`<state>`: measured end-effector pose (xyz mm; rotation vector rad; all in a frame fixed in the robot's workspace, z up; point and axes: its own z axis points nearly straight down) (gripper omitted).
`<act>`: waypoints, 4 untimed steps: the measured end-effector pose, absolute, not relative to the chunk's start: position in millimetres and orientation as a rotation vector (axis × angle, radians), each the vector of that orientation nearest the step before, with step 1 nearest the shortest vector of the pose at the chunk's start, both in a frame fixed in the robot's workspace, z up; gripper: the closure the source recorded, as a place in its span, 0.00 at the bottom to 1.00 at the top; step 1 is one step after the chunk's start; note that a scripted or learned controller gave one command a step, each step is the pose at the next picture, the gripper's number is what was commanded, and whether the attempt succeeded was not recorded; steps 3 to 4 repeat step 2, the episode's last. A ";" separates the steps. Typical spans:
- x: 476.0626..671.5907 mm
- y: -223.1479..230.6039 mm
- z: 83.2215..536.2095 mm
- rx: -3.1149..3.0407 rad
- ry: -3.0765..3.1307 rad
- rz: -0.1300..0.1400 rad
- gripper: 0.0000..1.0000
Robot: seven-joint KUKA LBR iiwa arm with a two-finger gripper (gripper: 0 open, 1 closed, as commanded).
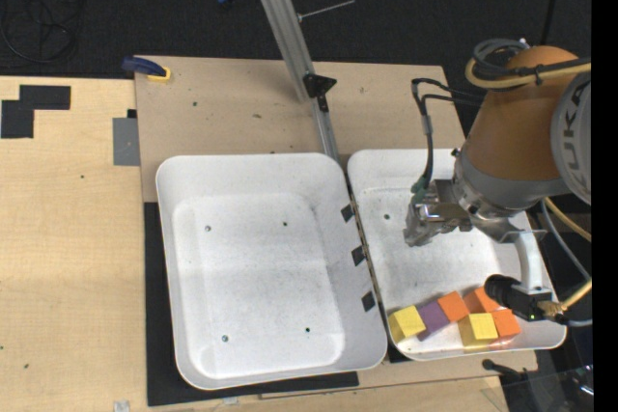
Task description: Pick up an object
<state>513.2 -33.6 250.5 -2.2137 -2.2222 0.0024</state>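
The end effector [421, 229], its grip state unclear, hangs above the right bin [386, 171], coloured blocks [454, 315] lying nearer its front edge.

2 matt white plastic bins [261, 362] sit on a smooth pale wooden bench [232, 111].

A pale wooden counter [241, 106] carries a blue-and-yellow clamp [145, 68] at its far left corner. A slanted grey aluminium rail [283, 19] rises behind, with black cables [39, 5] on the dark floor.
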 end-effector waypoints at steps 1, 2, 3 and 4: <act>513.3 24.7 238.8 -2.212 -2.223 0.004 1.00; 522.0 85.7 240.7 -2.213 -2.225 0.002 1.00; 522.0 85.7 240.7 -2.213 -2.225 0.002 1.00; 522.0 85.7 240.7 -2.213 -2.225 0.002 1.00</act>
